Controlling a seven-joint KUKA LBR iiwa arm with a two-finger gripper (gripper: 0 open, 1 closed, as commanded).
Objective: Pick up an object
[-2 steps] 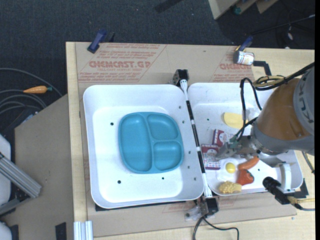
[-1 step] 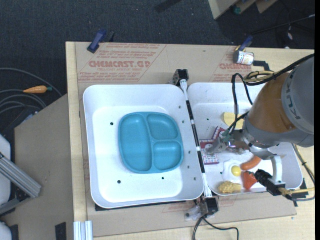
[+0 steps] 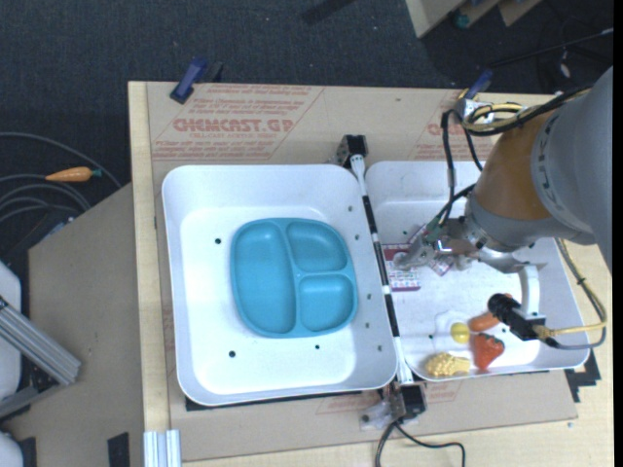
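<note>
Counter (image 3: pixel 243 115): flat board of pale brown sheet stock, centre of the frame. Red printed lettering along its upper part reads "CHEMCAST GP"; smaller print around it is too fine to read.
Left bin (image 3: pixel 195 358): shallow white tray with rounded corners and a smooth matt floor, centre left. Small dark dots mark the floor.
Left bin contents: one blue plate (image 3: pixel 292 275), smooth plastic, rounded-rectangle outline, divided into three compartments, one long at the left and two smaller at the right. It lies flat near the bin middle.
Right bin (image 3: pixel 399 178): shallow white tray, centre right, touching the left bin along a dark centre rail.
Right bin contents: a small card (image 3: pixel 402 270) with red and white print, unreadable, against the left wall. In the lower right corner lie a lumpy pale yellow piece (image 3: pixel 446 364), a small yellow ball (image 3: pixel 459 334), an orange piece (image 3: pixel 482 322) and a red piece (image 3: pixel 489 354), clustered close together.
Arm (image 3: pixel 545 178): grey rounded housing with an orange band, entering from the right edge over the right bin. Black cables run along it.
Gripper (image 3: pixel 428 246): metallic, low over the bin floor just right of the card, well above the cluster.
Fingers: spread cannot be told at this size; nothing is seen between them.
Clamps (image 3: pixel 192 80): blue, on the counter's upper edge.
</note>
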